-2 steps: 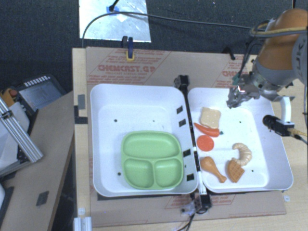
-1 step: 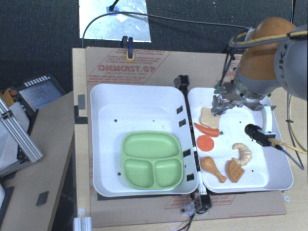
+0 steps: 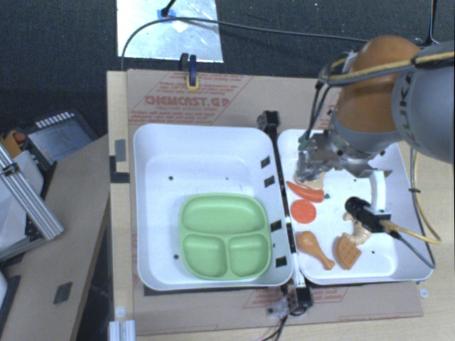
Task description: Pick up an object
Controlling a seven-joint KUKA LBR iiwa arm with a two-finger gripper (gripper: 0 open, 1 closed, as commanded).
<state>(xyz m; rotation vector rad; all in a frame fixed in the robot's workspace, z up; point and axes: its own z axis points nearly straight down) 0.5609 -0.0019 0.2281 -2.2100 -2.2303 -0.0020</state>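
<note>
Red chili (image 3: 306, 190) lies right under the gripper (image 3: 310, 170) (I cannot tell its grip); thin and flat, it could slip away.

A long red-orange toy pepper (image 3: 305, 191) lies flat at nine o'clock in the right white bin (image 3: 384, 270). A flat orange-red disc (image 3: 303, 212) sits just below it, a tan drumstick (image 3: 313, 248) at seven, a ridged tan waffle piece (image 3: 348, 251) at six

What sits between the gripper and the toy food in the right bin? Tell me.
Nothing visible does. The gripper hangs at the left side of the right bin, directly over the near end of the red chili pepper. The orange disc, chicken drumstick and waffle piece lie uncovered further toward the front.
</note>
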